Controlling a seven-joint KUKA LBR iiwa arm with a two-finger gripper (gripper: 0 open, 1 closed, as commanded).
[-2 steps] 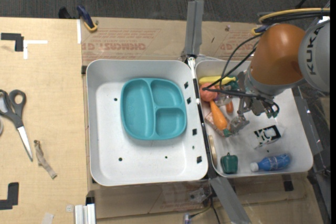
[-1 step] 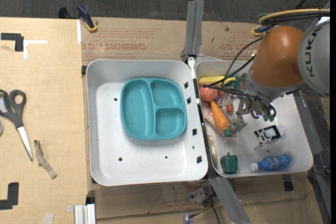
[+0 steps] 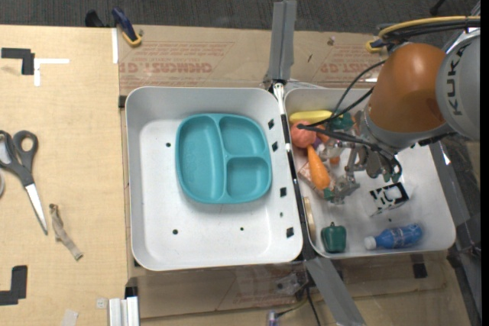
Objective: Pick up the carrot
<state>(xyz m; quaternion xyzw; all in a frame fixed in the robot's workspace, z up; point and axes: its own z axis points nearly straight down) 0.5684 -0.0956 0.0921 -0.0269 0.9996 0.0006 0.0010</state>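
Note:
An orange carrot (image 3: 318, 168) lies in the right bin (image 3: 428, 240) near its left wall, pointing toward the front. My gripper (image 3: 341, 191) hangs just to the right of the carrot's lower end, low over the bin floor. The arm's orange band (image 3: 409, 91) and wrist cover the bin's upper middle.
The left bin (image 3: 153, 240) holds a teal divided plate (image 3: 225, 158). In the right bin lie a yellow banana (image 3: 309, 117), a pinkish fruit (image 3: 302, 135), a green pepper (image 3: 334, 238) and a blue bottle (image 3: 395, 237). Scissors (image 3: 23, 164) rest on the bench at left.

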